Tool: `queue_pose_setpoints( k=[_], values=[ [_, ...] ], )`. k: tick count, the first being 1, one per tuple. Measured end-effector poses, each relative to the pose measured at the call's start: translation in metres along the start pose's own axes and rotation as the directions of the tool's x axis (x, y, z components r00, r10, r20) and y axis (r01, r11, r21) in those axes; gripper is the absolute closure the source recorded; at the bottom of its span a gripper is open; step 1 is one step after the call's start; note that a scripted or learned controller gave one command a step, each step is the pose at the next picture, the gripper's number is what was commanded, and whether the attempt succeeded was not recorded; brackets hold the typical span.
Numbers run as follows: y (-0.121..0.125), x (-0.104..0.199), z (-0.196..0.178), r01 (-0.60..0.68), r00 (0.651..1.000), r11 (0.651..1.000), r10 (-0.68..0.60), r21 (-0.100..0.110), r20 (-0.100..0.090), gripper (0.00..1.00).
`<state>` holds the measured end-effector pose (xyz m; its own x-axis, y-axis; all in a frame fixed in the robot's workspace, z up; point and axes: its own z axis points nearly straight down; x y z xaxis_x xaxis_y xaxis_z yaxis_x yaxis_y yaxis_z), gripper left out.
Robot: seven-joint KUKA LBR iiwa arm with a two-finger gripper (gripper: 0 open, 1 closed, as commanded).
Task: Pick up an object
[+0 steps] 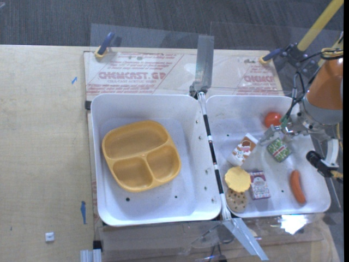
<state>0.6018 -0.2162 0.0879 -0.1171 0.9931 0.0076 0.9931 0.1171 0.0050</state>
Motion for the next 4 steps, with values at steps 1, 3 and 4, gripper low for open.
queue_pose_setpoints(
  k=[1, 3, 4],
  values=[
    [0.001, -0.003, -0.012, -0.001, 1.000, 1.000, 0.001, -0.005, 0.008, 1.00],
    [-0.044, 0.003, -0.004, 0.077, 0.997, 0.997, -0.077, 0.004, 0.001, 0.00],
    [-0.045, -0.002, -0.015, 0.072, 0.997, 0.997, -0.072, 0.002, 0.009, 1.00]
  ],
)
